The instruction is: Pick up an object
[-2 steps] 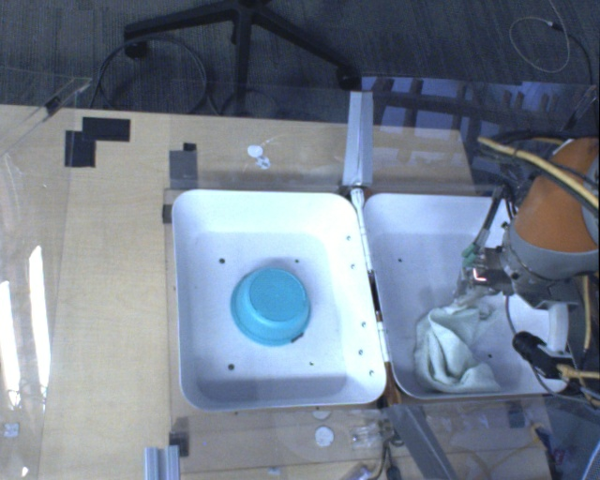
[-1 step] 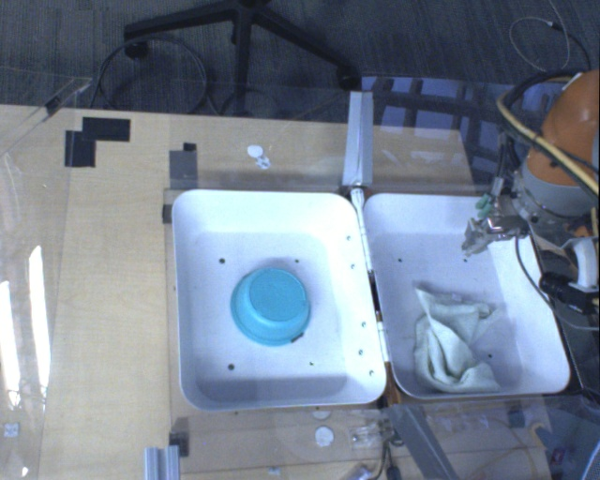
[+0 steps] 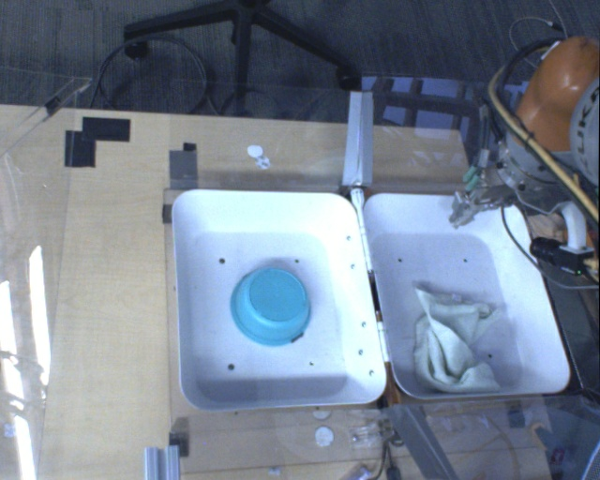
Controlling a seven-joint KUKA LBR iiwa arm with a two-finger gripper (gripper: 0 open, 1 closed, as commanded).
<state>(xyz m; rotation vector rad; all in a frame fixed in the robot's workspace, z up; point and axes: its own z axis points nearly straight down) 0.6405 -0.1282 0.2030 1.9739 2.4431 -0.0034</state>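
At 5 o'clock a soft, light cloth (image 3: pixel 453 342) is lying bunched; pinching its raised fold looks best. Claw (image 3: pixel 466 208) state: cannot tell.

Arm (image 3: pixel 561 94): cut off by the top and right edges; only the orange band and part of the grey wrist are in frame.

Gripper (image 3: pixel 466 208): small, dark and tangled with cables over the far rim of the right bin (image 3: pixel 525 384). Finger spacing is not resolvable.

Blue bowl (image 3: pixel 271 305) in the left bin (image 3: pixel 197 281): sits upside down, so its inside is hidden. A dark sliver shows at its lower right rim; too small to identify.

Crumpled cloth (image 3: pixel 452 342): folds hide its underside and the bin floor beneath.

Black stand (image 3: pixel 239 28): cut off by the top edge.

Small fittings (image 3: pixel 361 436) at the bench's near edge: blurred, not identifiable.
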